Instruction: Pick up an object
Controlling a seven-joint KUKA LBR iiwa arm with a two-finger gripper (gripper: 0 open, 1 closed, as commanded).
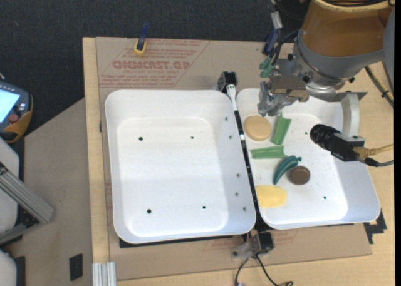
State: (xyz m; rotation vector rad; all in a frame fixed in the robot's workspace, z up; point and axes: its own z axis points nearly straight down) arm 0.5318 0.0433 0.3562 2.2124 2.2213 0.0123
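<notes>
While the gripper hangs low over the right bin, just above the tan round disc and the upper end of the light green stick, nothing sits between its fingers, and I can't tell whether they're apart or together; the wrist blocks that.

All candidates are in the right bin, bunched near the divider: disc, stick, a green flat strip, a dark teal curved piece, a brown round piece, a yellow piece. Left bin has none.

Risks, my read:
- Disc and stick nearly touch; a descent between them likely wedges or pushes both.
- Disc looks flat and wide, so fingers may slide off.
- Bin wall sits close; finger could clip it.
</notes>
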